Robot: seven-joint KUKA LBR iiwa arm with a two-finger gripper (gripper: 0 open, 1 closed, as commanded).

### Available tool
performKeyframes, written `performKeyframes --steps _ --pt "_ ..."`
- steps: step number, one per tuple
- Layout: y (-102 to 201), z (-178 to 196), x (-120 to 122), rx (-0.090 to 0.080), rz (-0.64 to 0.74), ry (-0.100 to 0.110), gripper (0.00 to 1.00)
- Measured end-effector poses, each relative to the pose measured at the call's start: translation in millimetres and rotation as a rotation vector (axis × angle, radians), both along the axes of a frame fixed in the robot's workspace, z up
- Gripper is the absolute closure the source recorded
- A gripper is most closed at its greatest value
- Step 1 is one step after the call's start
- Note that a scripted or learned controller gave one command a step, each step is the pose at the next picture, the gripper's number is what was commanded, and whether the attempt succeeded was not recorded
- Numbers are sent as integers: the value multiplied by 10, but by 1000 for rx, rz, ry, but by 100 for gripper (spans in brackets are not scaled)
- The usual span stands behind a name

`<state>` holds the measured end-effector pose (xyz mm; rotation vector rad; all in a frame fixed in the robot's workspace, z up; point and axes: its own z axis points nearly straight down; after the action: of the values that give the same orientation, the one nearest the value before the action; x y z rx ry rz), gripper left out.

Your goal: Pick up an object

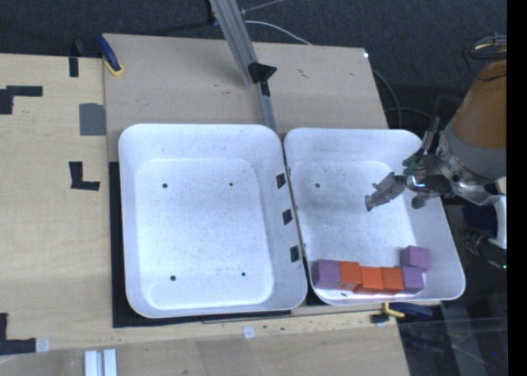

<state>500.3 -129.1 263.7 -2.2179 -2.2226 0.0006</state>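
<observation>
You're at the approach: the gripper [394, 192] hangs over the right bin [346, 152], fingers apart, empty; next, drop to the blocks [370, 277] along its near edge

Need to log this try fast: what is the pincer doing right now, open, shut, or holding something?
Pincer: over the right bin, nothing visibly held; open or shut cannot be told. The blocks lie along the bin's near edge, apart from it.
</observation>
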Motion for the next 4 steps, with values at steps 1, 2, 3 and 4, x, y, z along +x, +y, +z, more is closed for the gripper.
performKeyframes --steps 1,2,3,4 --pt "34 -1746 420 -1 0 5 0" --pt "1207 -686 -126 3 6 -4 0" --pt "602 -102 576 -6 -4 -11 0" --pt "350 -342 185 -2 -6 4 0"
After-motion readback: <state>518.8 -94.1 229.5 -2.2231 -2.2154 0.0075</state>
